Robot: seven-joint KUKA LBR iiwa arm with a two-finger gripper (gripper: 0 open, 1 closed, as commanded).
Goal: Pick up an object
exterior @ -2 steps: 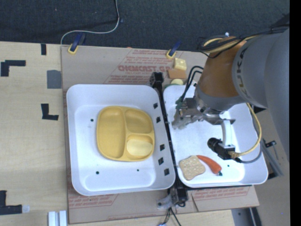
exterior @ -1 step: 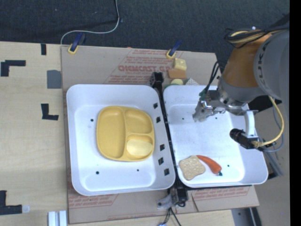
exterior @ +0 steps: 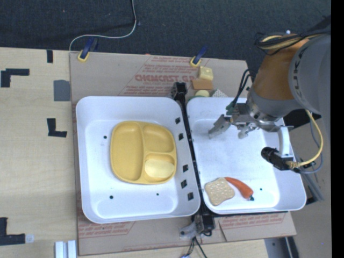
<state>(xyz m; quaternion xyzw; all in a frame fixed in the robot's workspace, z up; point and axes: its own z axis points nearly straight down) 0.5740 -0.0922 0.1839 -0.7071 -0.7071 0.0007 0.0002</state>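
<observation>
In the right bin (exterior: 236,155) a round tan biscuit (exterior: 219,191) lies near the front edge, with an orange carrot-shaped piece (exterior: 239,187) touching its right side. My gripper (exterior: 232,129) hangs over the back of the right bin, well behind both pieces, its two fingers spread apart with nothing between them. The left bin (exterior: 97,198) holds a yellow divided plate (exterior: 143,151).
Behind the bins, on the cardboard, sit a small tan block (exterior: 203,79) and a pale round piece (exterior: 201,94). A black divider strip (exterior: 185,144) runs between the two bins. A black cable fitting (exterior: 275,158) hangs from the arm over the right bin's right side.
</observation>
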